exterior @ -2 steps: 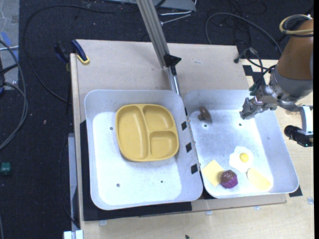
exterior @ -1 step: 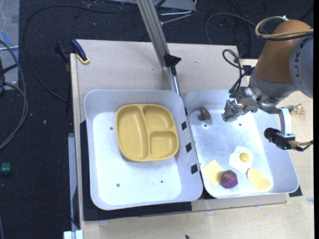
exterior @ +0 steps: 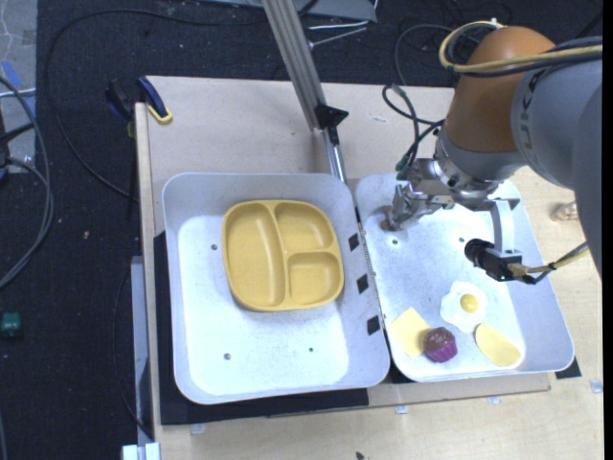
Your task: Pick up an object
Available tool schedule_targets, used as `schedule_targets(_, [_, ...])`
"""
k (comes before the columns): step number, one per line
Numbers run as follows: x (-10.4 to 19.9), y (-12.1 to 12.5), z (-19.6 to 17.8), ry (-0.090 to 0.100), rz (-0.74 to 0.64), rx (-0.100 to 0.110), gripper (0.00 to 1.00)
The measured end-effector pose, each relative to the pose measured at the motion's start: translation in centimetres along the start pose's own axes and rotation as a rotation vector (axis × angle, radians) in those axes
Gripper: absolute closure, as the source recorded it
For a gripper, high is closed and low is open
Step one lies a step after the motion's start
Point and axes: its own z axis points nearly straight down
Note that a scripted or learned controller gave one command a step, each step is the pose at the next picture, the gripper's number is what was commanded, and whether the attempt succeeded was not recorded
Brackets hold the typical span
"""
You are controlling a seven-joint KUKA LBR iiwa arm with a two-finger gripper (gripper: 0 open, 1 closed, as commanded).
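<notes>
While the gripper (exterior: 395, 217) is seen low at the right bin's (exterior: 548, 300) far left corner, its state cannot be told; the toy foods (exterior: 440, 344) are gathered along the near edge.

- Left bin (exterior: 192, 353): white plastic, matt, faintly speckled floor.
- Right bin (exterior: 421, 257): same white plastic, speckled and matt.
- Divided tray (exterior: 283, 254): yellow plastic, smooth, with a soft sheen.
- Fried egg (exterior: 466, 304): toy-like plastic, glossy white with a yellow yolk.
- Yellow wedge (exterior: 410, 331) and yellow oval piece (exterior: 498, 344): smooth, matt-looking plastic.
- Purple item (exterior: 440, 344): rougher, bumpy surface; material unclear.
- Bench (exterior: 230, 123): pale wood-like board, matt.
- Arm (exterior: 565, 113): grey smooth casing, glossy orange band (exterior: 498, 84).
- Slanted pole (exterior: 292, 46): ribbed bare metal.
</notes>
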Motion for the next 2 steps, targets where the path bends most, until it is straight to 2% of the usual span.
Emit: schedule_targets(2, [8.9,0.5,-0.5,0.0,0.001,0.001,1.0])
